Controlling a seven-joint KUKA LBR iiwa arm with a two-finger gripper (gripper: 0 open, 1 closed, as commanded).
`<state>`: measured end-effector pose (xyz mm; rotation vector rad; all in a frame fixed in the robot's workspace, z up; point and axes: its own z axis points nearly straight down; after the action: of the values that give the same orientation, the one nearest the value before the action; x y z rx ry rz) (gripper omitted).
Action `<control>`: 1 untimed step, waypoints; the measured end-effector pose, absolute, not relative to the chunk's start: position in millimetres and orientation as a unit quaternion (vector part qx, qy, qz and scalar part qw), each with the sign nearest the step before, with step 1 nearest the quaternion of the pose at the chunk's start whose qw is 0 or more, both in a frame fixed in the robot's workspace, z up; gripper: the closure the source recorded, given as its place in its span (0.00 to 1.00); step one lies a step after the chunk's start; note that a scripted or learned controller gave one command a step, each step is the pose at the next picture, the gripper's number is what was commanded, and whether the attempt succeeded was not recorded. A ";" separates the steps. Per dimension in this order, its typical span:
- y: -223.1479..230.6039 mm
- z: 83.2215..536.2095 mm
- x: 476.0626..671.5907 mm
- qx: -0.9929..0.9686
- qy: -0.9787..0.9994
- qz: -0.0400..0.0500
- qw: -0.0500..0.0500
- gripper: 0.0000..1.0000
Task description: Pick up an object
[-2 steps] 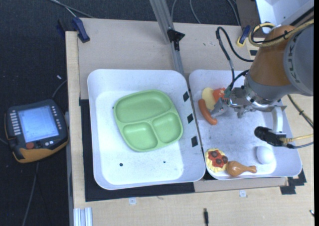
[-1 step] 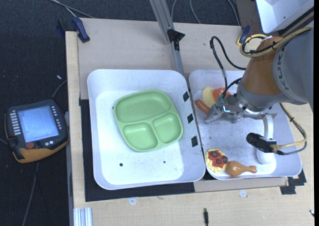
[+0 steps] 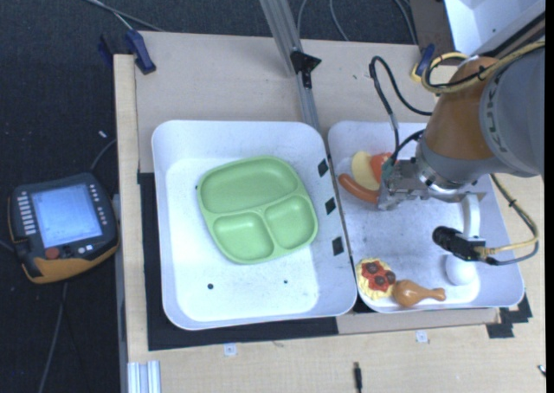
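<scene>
From the overhead camera view, the gripper [image 3: 391, 195] sits low in the right bin [image 3: 407, 248], beside a smooth toy hot dog [image 3: 357, 187] and yellow-and-red fruit pieces [image 3: 370, 166]. Nothing looks lifted yet. Its grip width I cannot tell. A glossy green divided plate [image 3: 256, 208] lies in the left bin [image 3: 173, 218].

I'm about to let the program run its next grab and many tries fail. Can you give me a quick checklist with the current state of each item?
1. Pincer over right bin: ok.
2. Target near pincer, sausage beside it: ok.
3. Something between its tips: cannot tell.
4. Pizza slice and drumstick away from the arm: ok.
5. Green plate lying in left bin: ok.
</scene>
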<state>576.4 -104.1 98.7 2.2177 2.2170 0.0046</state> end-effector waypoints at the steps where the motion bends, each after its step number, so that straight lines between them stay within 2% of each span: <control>1: -101.8 162.8 581.1 0.707 0.708 0.002 0.003 1.00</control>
<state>581.1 -101.8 162.8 2.2157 2.2193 0.0069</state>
